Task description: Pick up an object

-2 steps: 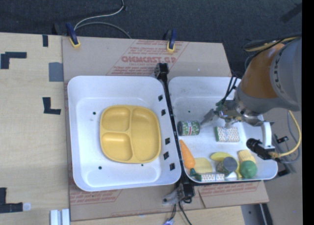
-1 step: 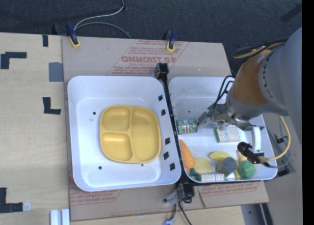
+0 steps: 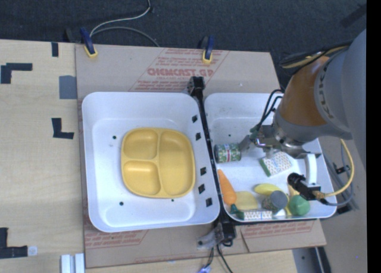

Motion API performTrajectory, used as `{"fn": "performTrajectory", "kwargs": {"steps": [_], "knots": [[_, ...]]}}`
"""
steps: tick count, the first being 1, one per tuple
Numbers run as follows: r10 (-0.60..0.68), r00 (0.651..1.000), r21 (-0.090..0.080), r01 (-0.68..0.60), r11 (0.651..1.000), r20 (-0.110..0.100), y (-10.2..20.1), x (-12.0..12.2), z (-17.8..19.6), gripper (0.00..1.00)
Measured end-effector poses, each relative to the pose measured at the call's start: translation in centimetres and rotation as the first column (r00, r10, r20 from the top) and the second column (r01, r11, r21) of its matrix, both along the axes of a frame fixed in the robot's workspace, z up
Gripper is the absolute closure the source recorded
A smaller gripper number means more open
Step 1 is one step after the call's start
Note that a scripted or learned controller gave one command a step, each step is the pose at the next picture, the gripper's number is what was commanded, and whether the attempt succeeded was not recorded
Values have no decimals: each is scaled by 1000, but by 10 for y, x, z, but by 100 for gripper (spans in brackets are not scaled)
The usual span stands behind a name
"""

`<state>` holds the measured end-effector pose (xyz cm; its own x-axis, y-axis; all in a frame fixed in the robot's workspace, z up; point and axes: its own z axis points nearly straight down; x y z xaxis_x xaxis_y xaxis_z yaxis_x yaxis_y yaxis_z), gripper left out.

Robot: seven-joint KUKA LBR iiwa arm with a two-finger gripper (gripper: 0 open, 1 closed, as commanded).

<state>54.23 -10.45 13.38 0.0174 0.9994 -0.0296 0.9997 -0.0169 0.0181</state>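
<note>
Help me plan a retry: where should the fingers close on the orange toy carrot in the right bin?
Grip the orange toy carrot across its thick middle, coming from straight above. It lies flat, tapering, close beside the bin's left wall, so close across its width.

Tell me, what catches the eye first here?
The yellow divided plate lies alone in the left bin. The grey arm with its orange band reaches into the right bin, where small things crowd the near end: a toy carrot, a banana and a green ball.
</note>
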Motion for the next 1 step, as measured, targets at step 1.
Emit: {"fn": "performTrajectory", "kwargs": {"steps": [1], "knots": [[-4, 1000, -3, 4, 1000, 4, 10, 0, 18, 0]]}}
